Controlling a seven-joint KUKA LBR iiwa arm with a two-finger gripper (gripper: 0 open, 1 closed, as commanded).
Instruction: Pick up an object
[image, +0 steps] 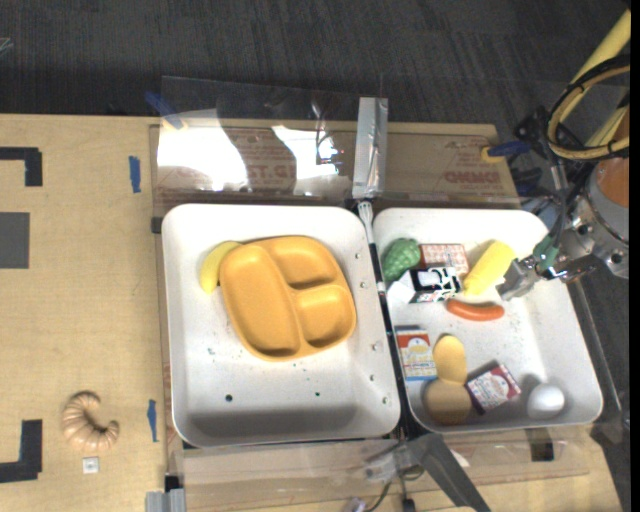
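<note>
While the jaws (517, 280) hover beside the yellow block (487, 267), their state cannot be told.

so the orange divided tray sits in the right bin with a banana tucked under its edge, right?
Not quite: the orange divided tray sits in the left bin, not the right. The banana does peek from under its edge, as the camera view shows.

Arm (612, 215) cut off by right edge, just above-right of the gripper (520, 278). Banana (210, 265), far left of it, mostly hidden under orange tray (285, 295). Carton (437, 283) print, just left, too small to read.
</note>
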